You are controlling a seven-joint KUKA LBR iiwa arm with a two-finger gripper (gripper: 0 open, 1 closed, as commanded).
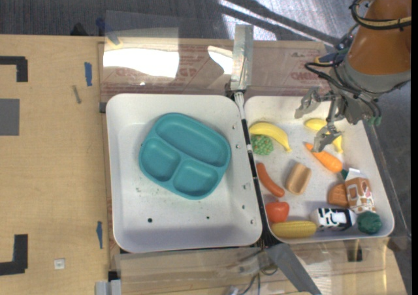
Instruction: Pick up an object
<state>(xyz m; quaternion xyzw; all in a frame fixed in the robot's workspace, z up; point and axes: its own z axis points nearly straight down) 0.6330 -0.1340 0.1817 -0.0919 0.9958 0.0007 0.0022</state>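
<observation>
1. A teal, three-compartment plastic plate lies in the left white bin.
2. An orange plastic carrot lies in the upper right bin, beside a yellow banana.
3. The gripper hangs just above the carrot, fingers seemingly spread, gripping nothing.

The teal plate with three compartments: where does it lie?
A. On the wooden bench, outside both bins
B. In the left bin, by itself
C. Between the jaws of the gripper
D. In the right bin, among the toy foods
B: the teal plate lies flat in the left bin, with no toy foods beside it.
</observation>
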